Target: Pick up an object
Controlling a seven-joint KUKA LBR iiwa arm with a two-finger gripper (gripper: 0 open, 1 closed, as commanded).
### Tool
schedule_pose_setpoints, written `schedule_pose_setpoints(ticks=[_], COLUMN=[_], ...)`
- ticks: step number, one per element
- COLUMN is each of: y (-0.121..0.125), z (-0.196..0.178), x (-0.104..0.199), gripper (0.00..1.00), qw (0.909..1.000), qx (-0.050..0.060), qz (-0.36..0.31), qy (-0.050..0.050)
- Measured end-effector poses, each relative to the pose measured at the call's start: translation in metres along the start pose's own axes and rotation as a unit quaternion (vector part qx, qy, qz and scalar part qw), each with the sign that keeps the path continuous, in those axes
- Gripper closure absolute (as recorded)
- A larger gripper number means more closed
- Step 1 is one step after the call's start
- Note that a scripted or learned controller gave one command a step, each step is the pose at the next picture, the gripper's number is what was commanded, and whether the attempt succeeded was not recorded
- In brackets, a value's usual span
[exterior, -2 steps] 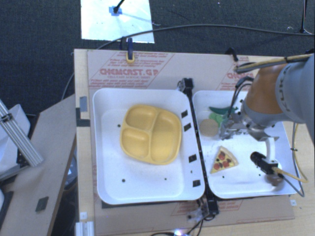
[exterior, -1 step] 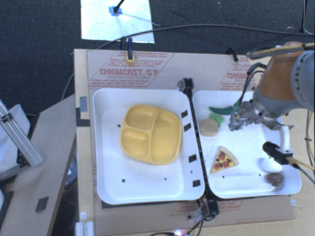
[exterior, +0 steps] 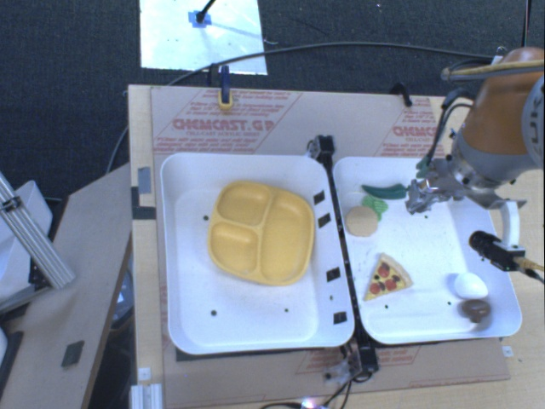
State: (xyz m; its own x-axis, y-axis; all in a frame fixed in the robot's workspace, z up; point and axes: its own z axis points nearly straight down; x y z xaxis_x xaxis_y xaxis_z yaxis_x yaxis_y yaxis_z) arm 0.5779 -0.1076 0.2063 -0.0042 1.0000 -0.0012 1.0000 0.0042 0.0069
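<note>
The arm is reaching in from 3 o'clock, w/ the gripper (exterior: 419,196) hanging over the upper part of the right bin (exterior: 502,318). Can't tell how the jaws are standing; too small and blurred at this slant, and nothing is showing betw. them.

Nearest candidates: a green pepper-like piece (exterior: 385,192) lying just at 9 o'clock of the gripper, and a round tan cookie-like disc (exterior: 362,221) sitting at approx. 8 o'clock, near the bin's left wall. A pizza slice (exterior: 387,277) is lying toward 7 o'clock, a white egg (exterior: 469,285) and a brown lump (exterior: 476,311) are resting at 5 o'clock.

All are looking like toy food: prob. light, stiff plastic, smooth and a bit slippery, not fragile. The green piece is lying low and thin, so I'm judging a pinch across its narrow width is best. The yellow divided plate (exterior: 261,232) is sitting in the left bin (exterior: 183,313), well apart.
</note>
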Motion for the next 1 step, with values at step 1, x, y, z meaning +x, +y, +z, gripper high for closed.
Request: schedule_pose_setpoints(ticks=[1], y=[-0.0046], z=[-0.0139], x=[0.049], gripper=[1.0], qw=[1.0], qx=[0.002], qz=[-0.003], qy=[0.001])
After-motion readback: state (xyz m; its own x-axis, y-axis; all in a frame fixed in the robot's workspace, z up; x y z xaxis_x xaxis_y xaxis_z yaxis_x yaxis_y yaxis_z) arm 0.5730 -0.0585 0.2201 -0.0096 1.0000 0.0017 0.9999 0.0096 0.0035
